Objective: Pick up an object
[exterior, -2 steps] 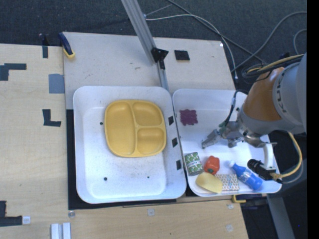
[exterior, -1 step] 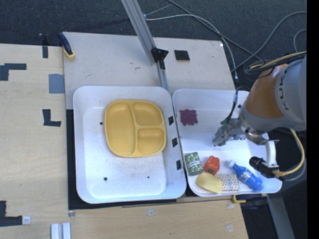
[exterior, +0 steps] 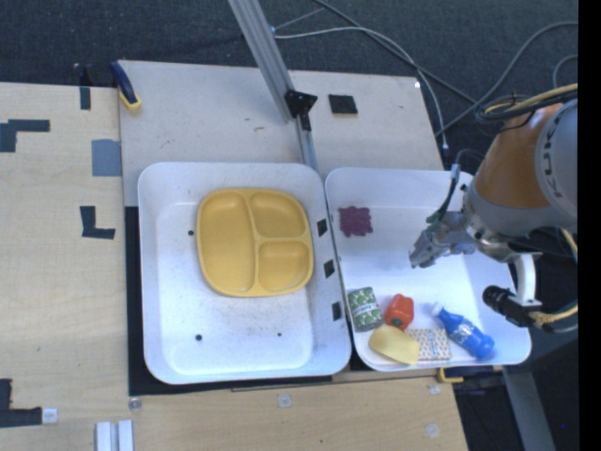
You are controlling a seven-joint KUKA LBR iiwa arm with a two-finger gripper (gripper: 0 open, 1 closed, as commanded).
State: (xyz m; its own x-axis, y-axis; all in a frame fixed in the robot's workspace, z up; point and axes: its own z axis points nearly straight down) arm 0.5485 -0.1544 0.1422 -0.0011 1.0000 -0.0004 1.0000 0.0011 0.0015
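My gripper (exterior: 423, 255) hangs over the middle of the right bin (exterior: 413, 184), reaching in from the right. Nothing shows between its fingers. A purple grape bunch (exterior: 355, 221) lies up and left of it. Along the bin's front lie a green patterned packet (exterior: 362, 306), a small red and orange object (exterior: 400, 310), a yellow lemon-like piece (exterior: 394, 346), a speckled flat card (exterior: 433, 345) and a blue bottle (exterior: 465, 333). These front objects are below the gripper, apart from it.
The left bin (exterior: 169, 280) holds a yellow three-section plate (exterior: 254, 241). A metal pole (exterior: 263, 40) slants down to a black clamp at the bins' back edge. Cables run across the dark floor behind the bench.
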